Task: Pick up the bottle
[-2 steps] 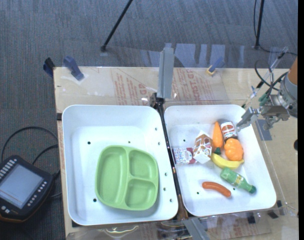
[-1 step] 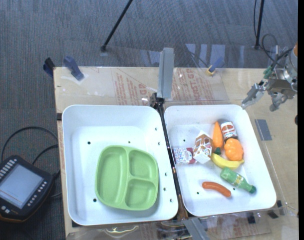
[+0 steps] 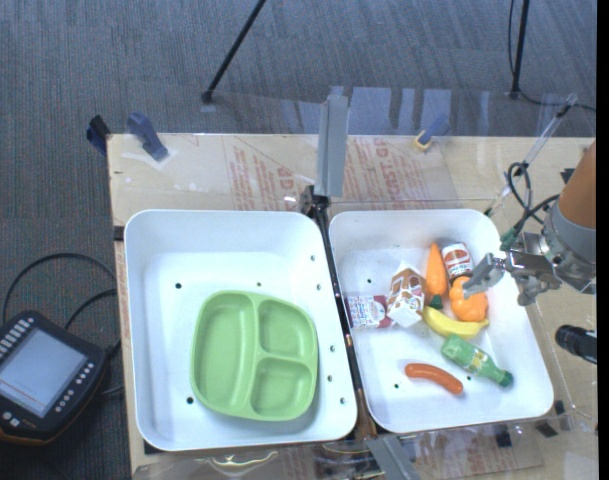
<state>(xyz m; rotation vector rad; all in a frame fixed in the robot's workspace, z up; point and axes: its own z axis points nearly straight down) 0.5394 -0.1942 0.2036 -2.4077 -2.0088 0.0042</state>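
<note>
Camera view: the bottle [image 3: 476,361] lies on its side near the front right corner of the right bin [image 3: 384,408], green body toward the bin's middle, cap end pointing to the front right. Its long axis runs on a diagonal, roughly parallel to the sausage [image 3: 434,377] just left of it. The gripper [image 3: 496,268] hangs over the bin's right side, above the orange fruit [image 3: 471,306] and beside the can [image 3: 456,260]. So the bottle lies toward the front edge from the jaws, past the banana [image 3: 449,322] (a short reach, I judge). Whether the jaws are parted or closed I cannot tell.
</note>
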